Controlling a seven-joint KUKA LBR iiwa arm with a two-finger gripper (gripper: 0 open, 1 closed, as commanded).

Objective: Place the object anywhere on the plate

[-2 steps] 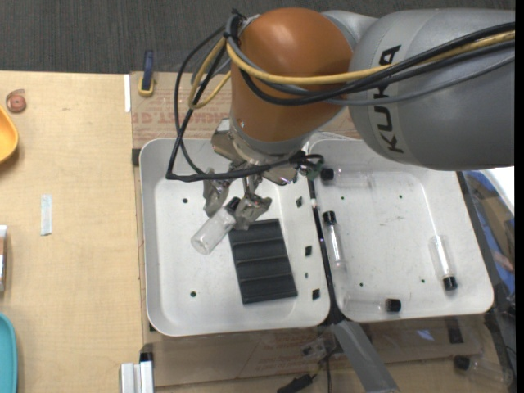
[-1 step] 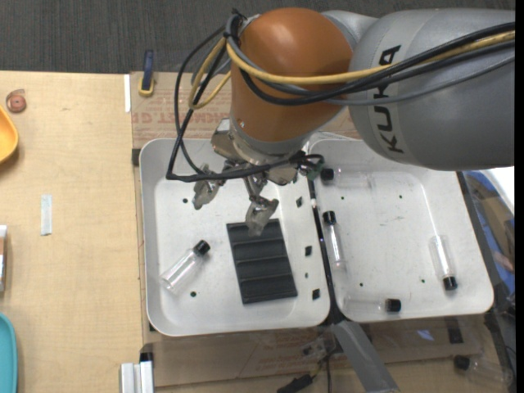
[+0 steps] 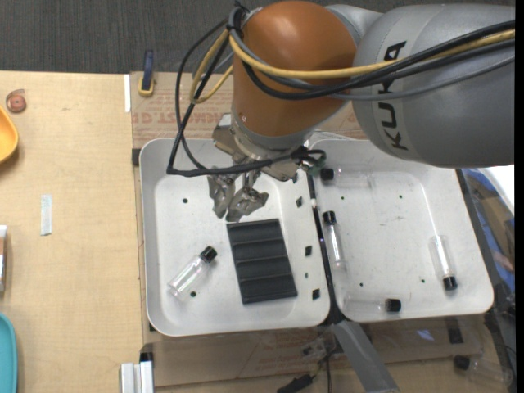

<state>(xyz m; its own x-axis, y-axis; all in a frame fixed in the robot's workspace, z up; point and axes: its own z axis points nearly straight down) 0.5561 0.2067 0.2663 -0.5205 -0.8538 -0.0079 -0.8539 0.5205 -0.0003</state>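
A black ribbed plate lies flat in the left bin, right of its middle. A clear vial with a black cap lies on its side on the bin floor, left of the plate and apart from it. My gripper hangs from the orange wrist over the left bin, just above the plate's far edge and up and to the right of the vial. I see nothing held in it.
The right bin holds a clear vial near its right wall and a small black cap at the front. Another vial lies beside the divider between the bins. Black and yellow cables loop off the wrist.
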